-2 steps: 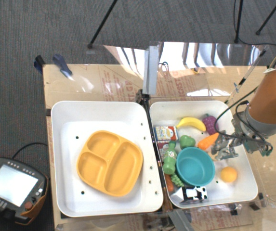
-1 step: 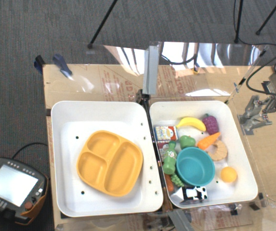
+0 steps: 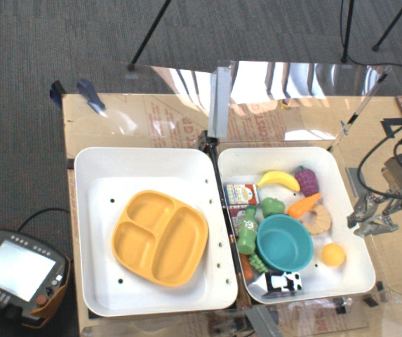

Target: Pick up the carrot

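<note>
Orange carrot (image 3: 304,206) part-hidden among toys, gripper (image 3: 373,218) indistinct beside bin (image 3: 351,255)

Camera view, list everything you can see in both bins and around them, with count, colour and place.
tray: 1, yellow, left bin
bowl: 1, teal, right bin
banana: 1, yellow, right bin, back
grapes: 1, purple, beside banana
carrot: 1, orange, behind bowl
orange: 1, orange, right of bowl
carton: 1, white and red, right bin's left wall
tablet: 1, black, floor, lower left
gripper: 1, grey, right of right bin
</note>
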`<state>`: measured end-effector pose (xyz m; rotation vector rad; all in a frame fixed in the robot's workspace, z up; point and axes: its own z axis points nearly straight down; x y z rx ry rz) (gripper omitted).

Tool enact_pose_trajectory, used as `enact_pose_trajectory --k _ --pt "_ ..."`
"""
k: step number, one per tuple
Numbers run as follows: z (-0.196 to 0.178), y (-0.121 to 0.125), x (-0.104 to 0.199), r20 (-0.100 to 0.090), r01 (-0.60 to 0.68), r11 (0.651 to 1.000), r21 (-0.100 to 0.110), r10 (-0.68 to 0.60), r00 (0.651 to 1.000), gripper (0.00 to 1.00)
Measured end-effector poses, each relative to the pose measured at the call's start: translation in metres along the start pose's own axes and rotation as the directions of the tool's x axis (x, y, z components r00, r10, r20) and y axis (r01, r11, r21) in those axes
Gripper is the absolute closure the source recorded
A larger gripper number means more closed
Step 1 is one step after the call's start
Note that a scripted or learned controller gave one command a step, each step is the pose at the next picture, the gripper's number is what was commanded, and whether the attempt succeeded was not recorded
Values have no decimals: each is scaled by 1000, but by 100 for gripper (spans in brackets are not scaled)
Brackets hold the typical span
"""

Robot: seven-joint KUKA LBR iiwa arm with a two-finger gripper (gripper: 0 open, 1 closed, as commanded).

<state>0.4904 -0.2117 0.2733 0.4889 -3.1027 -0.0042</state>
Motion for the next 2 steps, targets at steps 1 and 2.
enact_pose_trajectory --k 1,2 --pt "-103 -2 -8 8 178 984 8 -178 984 100" --pt "-155 0 0 4 457 889 4 -457 889 100"
